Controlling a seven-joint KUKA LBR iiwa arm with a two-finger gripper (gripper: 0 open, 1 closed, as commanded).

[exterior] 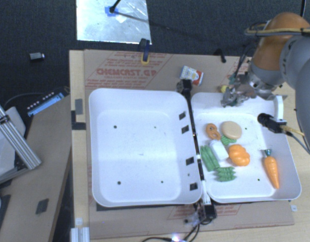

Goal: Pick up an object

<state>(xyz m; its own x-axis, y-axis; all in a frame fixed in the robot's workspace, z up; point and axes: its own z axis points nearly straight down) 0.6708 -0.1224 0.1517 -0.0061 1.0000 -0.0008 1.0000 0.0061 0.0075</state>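
**Toy food clustered in the right bin, arm above its far edge**

Lying nearest in the right bin (291, 185) are a carrot (271, 171) and green pea pods (226, 174). Just beyond sit an orange pepper-like piece (239, 155), a white block (219, 150), a tan round piece (232, 130) and a small pretzel-shaped piece (212, 131). The left bin (139, 150) lies alongside. Farthest, the gripper (232, 98) hangs over the right bin's far rim; whether it is clenched or released cannot be told.
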